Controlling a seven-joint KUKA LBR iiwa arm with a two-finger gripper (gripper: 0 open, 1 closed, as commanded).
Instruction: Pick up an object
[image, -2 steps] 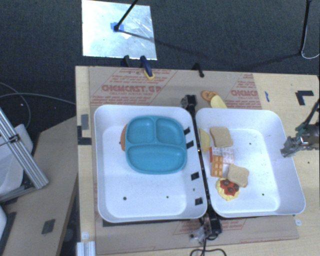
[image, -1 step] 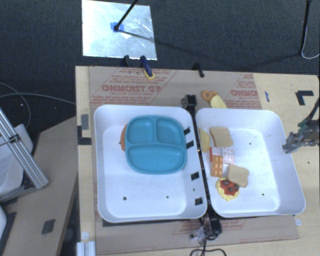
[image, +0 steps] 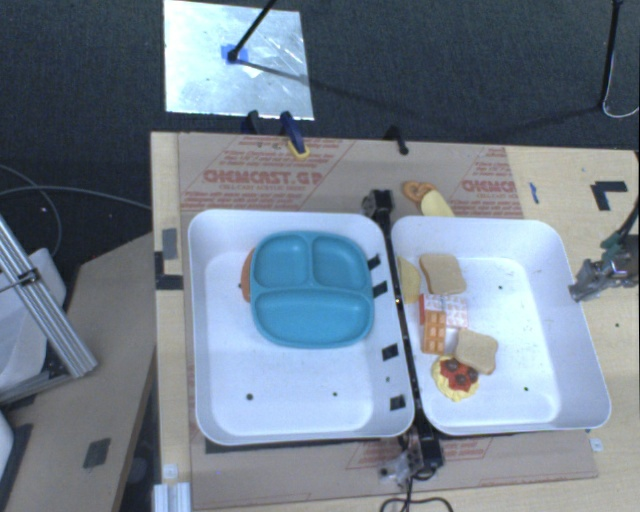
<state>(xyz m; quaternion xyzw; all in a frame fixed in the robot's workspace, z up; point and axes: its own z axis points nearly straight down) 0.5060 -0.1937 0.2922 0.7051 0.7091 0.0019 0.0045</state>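
The arm came in from the right edge, and only a small grey part of it could be seen. The end effector (image: 597, 278) sat low, just outside the right wall of the right bin (image: 560, 300), over the counter (image: 600, 200). It was small and blurry, so I could not tell how its tips stood. Nothing could be seen in it, and it was well apart from the toys.

The toy food lay along the left side of the right bin. A slice of toy bread (image: 442, 272) was at the top. Just below it sat a pink and white block (image: 447, 309), touching an orange waffle piece (image: 432, 333). Lower down was another bread slice (image: 476, 351), resting partly on a yellow toy pizza with red spots (image: 453, 377). A pale yellow piece (image: 408, 280) lay by the wall between the bins, partly hidden.

In the left bin (image: 220, 300) lay a blue plate with three parts (image: 310, 288). Something orange (image: 245, 277) peeked out from under its left edge, mostly covered.

Behind the bins, on the counter, lay a yellow toy (image: 436, 205) and a small orange one (image: 416, 189), too small to name
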